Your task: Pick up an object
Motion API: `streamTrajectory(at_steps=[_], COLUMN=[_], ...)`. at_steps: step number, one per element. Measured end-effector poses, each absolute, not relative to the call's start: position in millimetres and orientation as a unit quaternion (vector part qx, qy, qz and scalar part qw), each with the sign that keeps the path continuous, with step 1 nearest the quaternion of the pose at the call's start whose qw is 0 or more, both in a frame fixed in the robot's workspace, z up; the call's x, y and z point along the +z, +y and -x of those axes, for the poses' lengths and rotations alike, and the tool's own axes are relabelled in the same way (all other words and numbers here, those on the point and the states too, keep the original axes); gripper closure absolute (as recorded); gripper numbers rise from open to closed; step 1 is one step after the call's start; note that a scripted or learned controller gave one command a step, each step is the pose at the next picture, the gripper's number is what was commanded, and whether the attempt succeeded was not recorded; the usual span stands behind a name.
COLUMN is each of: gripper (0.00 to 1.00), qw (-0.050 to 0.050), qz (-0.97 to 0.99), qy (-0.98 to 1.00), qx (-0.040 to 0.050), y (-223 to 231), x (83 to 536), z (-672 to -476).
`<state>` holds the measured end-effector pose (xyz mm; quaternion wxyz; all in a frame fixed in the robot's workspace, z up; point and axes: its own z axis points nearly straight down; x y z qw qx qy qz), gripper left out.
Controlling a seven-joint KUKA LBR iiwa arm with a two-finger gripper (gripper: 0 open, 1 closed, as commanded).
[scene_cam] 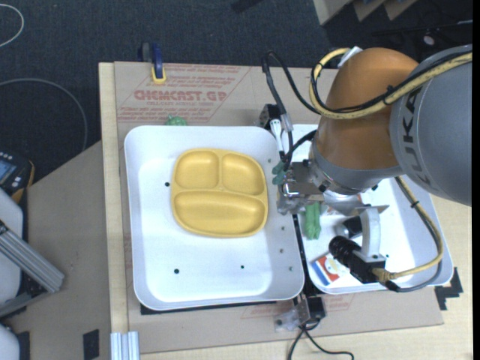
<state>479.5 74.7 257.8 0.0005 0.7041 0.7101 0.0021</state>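
A grey and orange robot arm (375,126) hangs low over the right white bin (420,223), its jaws hidden so their state cannot be told, near a green object (311,222); a yellow divided plate (220,192) lies in the left bin (150,223).

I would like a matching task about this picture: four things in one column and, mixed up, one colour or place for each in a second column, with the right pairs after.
Things:
1. divided plate
2. green object
3. clamp
4. red, white and blue item

Descriptions:
A. at the far edge of the board, beyond the left bin
B. yellow, in the left bin
C. in the right bin, beside the wall between the two bins
D. near the front of the right bin

Pairs: 1-B, 2-C, 3-A, 4-D
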Motion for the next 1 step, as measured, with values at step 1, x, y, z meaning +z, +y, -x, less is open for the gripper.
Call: streamTrajectory(at_steps=[1], gripper=[1.00], qw=[0.005], qz=[-0.705], qy=[0.709], qx=[0.0091], y=[89.2], x=[441.9], z=[-480.6])
